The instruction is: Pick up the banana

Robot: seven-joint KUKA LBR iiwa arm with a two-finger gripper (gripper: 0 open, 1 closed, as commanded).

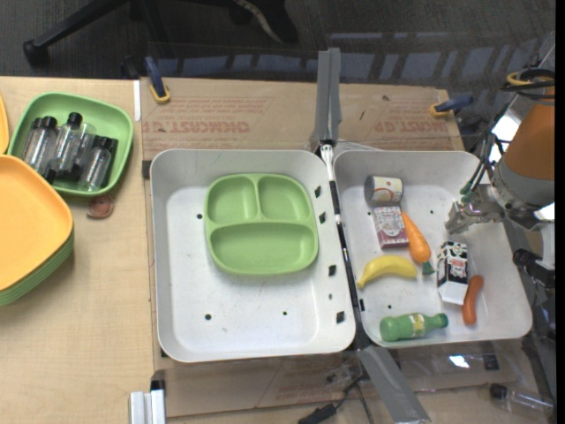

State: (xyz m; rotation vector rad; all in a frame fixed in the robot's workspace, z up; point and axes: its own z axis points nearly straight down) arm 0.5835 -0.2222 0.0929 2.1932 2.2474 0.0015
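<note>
The yellow banana (387, 269) lies curved on the floor of the right bin (424, 170), near its left wall and below the pink carton. My gripper (463, 218) hangs over the bin's right side, above the small black-and-white carton (454, 271) and well to the right of the banana. Nothing shows between its fingers. The grey arm with its orange band (533, 153) comes in from the right edge.
The right bin also holds a small can (384, 190), a pink carton (389, 226), a carrot (417, 239), a sausage (471, 299) and a green bottle (412, 326). A green divided plate (261, 223) sits in the left bin (177, 237). Orange plates and a green tray of vials stand on the left.
</note>
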